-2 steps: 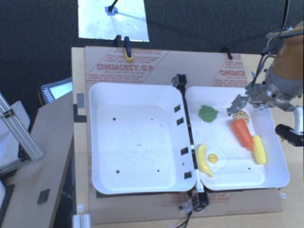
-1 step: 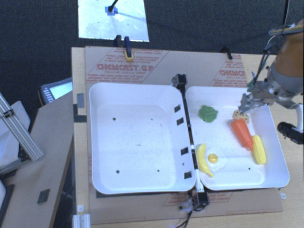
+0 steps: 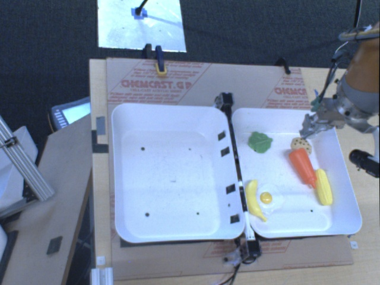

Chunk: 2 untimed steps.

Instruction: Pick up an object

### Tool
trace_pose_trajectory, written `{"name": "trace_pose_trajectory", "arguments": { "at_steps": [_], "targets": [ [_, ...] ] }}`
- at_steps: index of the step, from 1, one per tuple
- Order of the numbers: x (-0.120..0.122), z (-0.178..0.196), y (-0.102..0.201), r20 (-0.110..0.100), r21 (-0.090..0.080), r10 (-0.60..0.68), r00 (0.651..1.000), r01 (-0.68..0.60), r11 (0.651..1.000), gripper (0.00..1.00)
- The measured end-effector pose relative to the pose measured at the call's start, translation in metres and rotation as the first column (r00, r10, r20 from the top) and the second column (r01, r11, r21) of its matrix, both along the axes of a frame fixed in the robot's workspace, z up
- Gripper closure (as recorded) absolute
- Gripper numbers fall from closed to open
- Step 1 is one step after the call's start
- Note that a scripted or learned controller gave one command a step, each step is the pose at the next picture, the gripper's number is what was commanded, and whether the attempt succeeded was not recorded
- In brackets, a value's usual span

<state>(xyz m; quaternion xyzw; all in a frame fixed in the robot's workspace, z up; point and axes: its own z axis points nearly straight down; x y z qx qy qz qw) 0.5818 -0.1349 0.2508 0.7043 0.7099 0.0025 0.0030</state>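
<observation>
The right bin (image 3: 341, 215) holds a green leafy piece (image 3: 259, 141), a round cookie (image 3: 301, 144), an orange carrot (image 3: 303, 165), a yellow corn cob (image 3: 323, 187), a yellow banana (image 3: 254, 200) and a fried egg (image 3: 267, 198). My gripper (image 3: 310, 128) hangs at the bin's far right side, just above and beside the cookie, its dark fingers pointing down and left. Nothing shows between the fingers.
The left bin (image 3: 122, 177) lies beside the right one, with a black clip strip (image 3: 230, 159) along the shared rim. Both sit on a cardboard sheet (image 3: 178, 85). A metal plate (image 3: 141, 16) lies at the back, a grey rail (image 3: 24, 168) at far left.
</observation>
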Motion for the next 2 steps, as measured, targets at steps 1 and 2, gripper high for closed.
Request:
{"name": "trace_pose_trajectory", "arguments": {
  "at_steps": [1, 2],
  "targets": [
    [-0.0566, 0.0248, 0.0295, -0.006, 0.003, -0.001, 1.000, 0.002, 1.000, 1.00],
    [-0.0539, 0.0346, 0.0287, -0.002, 0.002, 0.000, 1.000, 0.000, 1.000, 1.00]
  ]
}}
